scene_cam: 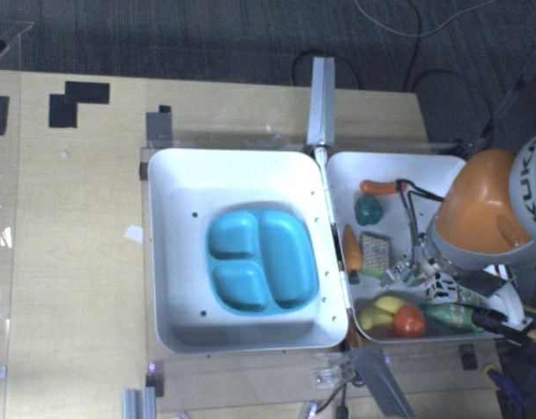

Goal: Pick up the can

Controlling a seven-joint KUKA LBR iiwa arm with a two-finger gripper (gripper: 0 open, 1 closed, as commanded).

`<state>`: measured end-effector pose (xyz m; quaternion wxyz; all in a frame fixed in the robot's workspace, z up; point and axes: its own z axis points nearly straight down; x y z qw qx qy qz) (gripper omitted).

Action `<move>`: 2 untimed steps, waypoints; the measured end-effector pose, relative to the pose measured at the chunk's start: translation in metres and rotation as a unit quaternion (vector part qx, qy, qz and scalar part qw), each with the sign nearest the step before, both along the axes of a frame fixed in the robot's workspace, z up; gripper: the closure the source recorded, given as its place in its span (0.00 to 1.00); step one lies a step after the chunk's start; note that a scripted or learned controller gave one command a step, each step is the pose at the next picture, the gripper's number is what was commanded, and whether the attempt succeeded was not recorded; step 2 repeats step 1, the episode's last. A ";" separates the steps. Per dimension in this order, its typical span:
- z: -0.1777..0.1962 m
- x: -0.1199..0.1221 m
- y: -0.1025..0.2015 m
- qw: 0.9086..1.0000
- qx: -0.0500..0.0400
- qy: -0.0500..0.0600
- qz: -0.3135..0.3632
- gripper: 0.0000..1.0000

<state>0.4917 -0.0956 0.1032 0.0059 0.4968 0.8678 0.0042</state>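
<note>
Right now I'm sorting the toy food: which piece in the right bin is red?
The round red tomato-like piece at the right white bin's near edge; the piece touching it is yellow.

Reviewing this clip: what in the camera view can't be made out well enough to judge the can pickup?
- The gripper: small, blurred metal parts under the grey and orange arm; its state is unreadable.
- The can: nothing in the right white bin reads clearly as one; the arm covers the bin's right part.
- The small teal object and speckled square item: too small to identify.
- The green object beside the red ball: blurred, partly covered.
</note>
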 end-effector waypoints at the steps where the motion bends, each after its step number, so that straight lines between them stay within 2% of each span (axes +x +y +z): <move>1: 0.083 0.054 0.034 0.999 -0.001 0.003 0.044 1.00; 2: 0.083 0.054 0.034 0.999 -0.001 0.003 0.044 1.00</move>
